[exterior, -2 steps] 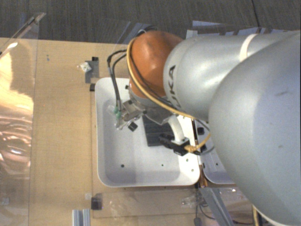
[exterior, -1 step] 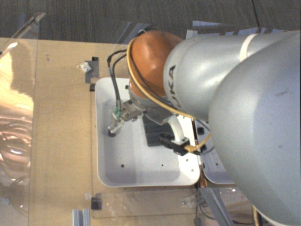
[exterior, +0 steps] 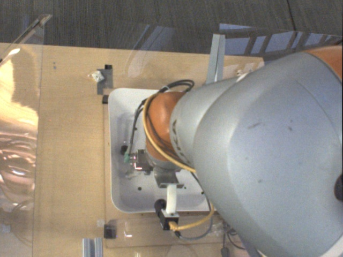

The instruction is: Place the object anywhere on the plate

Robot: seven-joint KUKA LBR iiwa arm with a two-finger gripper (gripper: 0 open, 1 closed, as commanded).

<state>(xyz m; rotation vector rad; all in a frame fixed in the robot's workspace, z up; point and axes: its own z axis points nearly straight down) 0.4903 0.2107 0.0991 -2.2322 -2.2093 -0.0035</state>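
Item: grey arm point(exterior: 257, 154), orange band point(exterior: 161, 119), filling right and centre of frame over white bin point(exterior: 119, 143). Gripper point(exterior: 140, 162) low in bin, centre-left; its grasp cannot be told. Object, plate: hidden.

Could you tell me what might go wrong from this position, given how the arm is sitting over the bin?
1. The arm covers most of the white bin, so whatever lies under it cannot be checked; a grasp or a placement could miss unnoticed.
2. The yellow cable loops loosely around the orange band and trails near the bin's lower rim, where it might snag.
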